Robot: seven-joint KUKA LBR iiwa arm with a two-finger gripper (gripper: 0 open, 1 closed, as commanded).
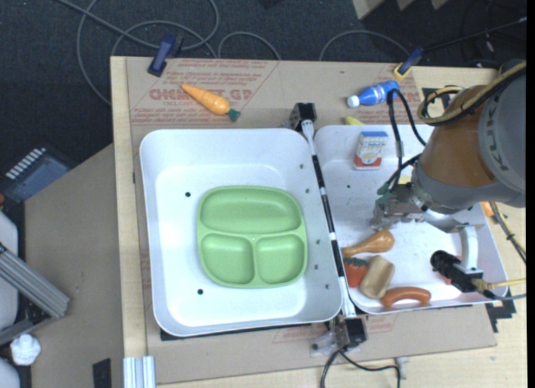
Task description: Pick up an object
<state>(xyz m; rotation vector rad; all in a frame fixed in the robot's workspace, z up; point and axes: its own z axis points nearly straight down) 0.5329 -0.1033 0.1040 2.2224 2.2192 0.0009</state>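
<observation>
Camera view: left of the right bin point(334, 140), the left bin point(159, 211) holds a green divided tray point(251, 236). Beyond it, a toy carrot point(207, 99) lies on cardboard with partly readable red print. The arm reaches over the right bin from the right, its gripper point(393, 208) low above a drumstick point(370, 245) angled handle-left. A small carton point(371, 148) sits at the bin's far end.

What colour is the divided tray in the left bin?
Light green, plain, no pattern. The divided tray shows best in the camera view, inside the left bin.
</observation>
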